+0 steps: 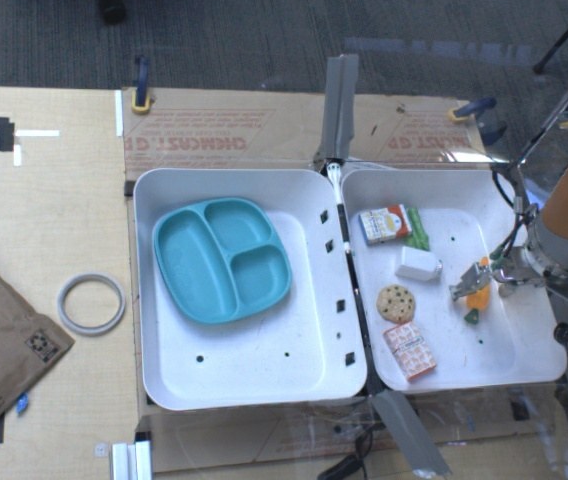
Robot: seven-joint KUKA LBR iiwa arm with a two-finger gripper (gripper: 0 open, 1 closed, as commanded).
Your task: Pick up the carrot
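1. I am reaching in over the right bin [554,363], and my gripper [470,290] is sitting low at the carrot [477,299], which is lying toward the right side of that bin, well right of the cookie [396,303].
2. My fingers are meeting the orange body, and I am reading my jaws as narrowed around it, though they are small and partly blurred here, so I cannot be sure the carrot is truly between them and not just beside one finger.
3. The carrot's green end [472,316] is poking out below my fingertips, toward the bin's near wall, which is suggesting to me that I am gripping near one end and not the middle.
4. That is worrying me: an off-centre hold could let the carrot swing or slide out as I lift, since its body is tapered and smooth.
5. If only one finger is bearing on it, closing further could squirt it sideways across the bin floor toward the cookie.
6. The white block [417,265], up and left of the carrot, and the red packet [408,351], down and left of it, are both lying apart from my fingers, so I am not expecting to snag them.
7. The left bin, with its blue divided plate [222,258], is playing no part.
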